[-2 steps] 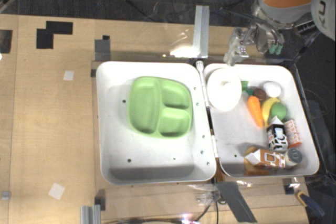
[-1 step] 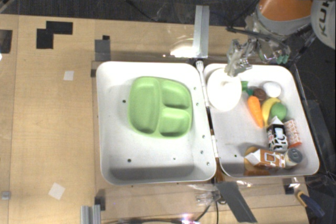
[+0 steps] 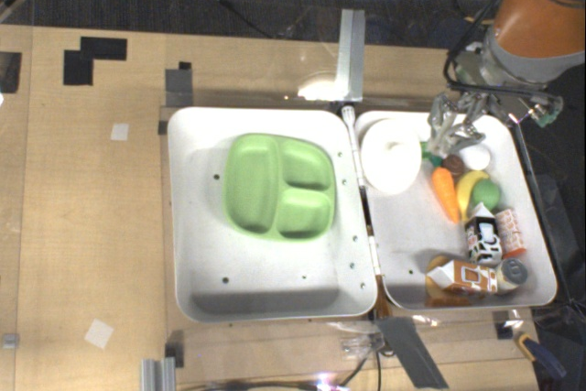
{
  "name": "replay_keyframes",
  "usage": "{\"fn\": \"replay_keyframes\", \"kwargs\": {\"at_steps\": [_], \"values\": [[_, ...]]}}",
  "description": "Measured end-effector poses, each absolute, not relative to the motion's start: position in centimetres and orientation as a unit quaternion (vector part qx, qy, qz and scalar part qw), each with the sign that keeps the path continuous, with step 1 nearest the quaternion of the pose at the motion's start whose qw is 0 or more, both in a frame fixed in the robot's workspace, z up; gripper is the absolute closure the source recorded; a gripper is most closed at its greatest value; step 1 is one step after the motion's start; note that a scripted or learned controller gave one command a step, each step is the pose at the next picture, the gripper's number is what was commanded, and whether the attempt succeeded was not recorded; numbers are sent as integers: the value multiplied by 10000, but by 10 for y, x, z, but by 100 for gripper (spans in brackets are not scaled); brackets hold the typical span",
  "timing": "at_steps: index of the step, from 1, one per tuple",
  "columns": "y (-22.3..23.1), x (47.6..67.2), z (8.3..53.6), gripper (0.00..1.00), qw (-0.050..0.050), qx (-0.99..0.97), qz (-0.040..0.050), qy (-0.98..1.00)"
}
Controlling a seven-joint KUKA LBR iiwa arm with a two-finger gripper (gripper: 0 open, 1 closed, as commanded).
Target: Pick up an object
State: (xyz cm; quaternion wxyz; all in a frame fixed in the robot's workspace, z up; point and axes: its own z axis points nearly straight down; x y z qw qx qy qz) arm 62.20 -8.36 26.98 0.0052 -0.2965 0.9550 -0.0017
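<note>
Green and moulded into three compartments, a plastic divided plate (image 3: 277, 186) lies near the middle of the left bin (image 3: 192, 288), tilted slightly, with nothing else beside it. The right bin (image 3: 403, 275) carries all the small things. A white round bowl or lid (image 3: 391, 157) sits in its upper left corner, close to the wall between the two bins. Just right of it lies an orange carrot (image 3: 445, 193), pointing down and to the right, and beside that a yellow banana (image 3: 468, 187) touching a green round fruit (image 3: 488, 195). Above the banana sits a small white ball-like object (image 3: 475, 159), with a dark brown item (image 3: 454, 167) just left of it. Lower down stand a black-and-white patterned carton (image 3: 483, 239) and an orange-red can (image 3: 509, 232) side by side, and along the bottom wall lies a brown bottle with a label (image 3: 462, 278), its grey cap (image 3: 513, 271) toward the right. The grey arm (image 3: 536, 9) with its orange band reaches in from the upper right, and the gripper (image 3: 448, 135) hangs over the top of the right bin, just above the carrot and the brown item. Its metal fingers (image 3: 441, 119) point downward, but whether they are apart or together cannot be told, nor whether anything sits between them. The wooden tabletop (image 3: 82, 215) stretches to the left.
</note>
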Motion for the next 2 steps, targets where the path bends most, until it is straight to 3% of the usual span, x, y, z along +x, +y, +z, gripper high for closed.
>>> {"fn": "replay_keyframes", "kwargs": {"at_steps": [1,2], "values": [[-151,649,275,100,49,-3782,-25,9257],[-205,662,273,100,49,-5030,-30,8642]]}}
